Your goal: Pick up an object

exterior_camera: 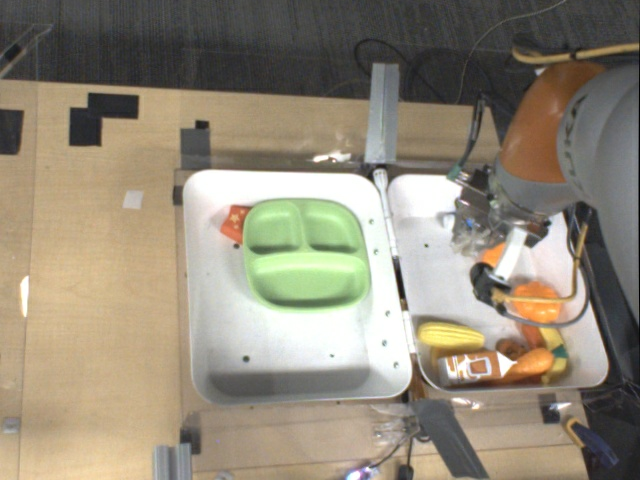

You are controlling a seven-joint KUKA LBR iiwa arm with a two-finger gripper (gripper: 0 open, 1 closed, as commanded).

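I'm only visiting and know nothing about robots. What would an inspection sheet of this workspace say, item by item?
Surface: wooden bench bearing two shallow white bins side by side, left bin and right bin.
Job's things: at the right bin's near end lie a yellow banana, a bottle, a carrot and an orange round thing.
Clutter: green divided plate in the left bin, with a small red thing at its far left corner.
Grippers: gripper over the right bin's bare far part, apart from the pile.
Cables: thin pale cable on the dark floor.
Surroundings: grey metal post between the bins.
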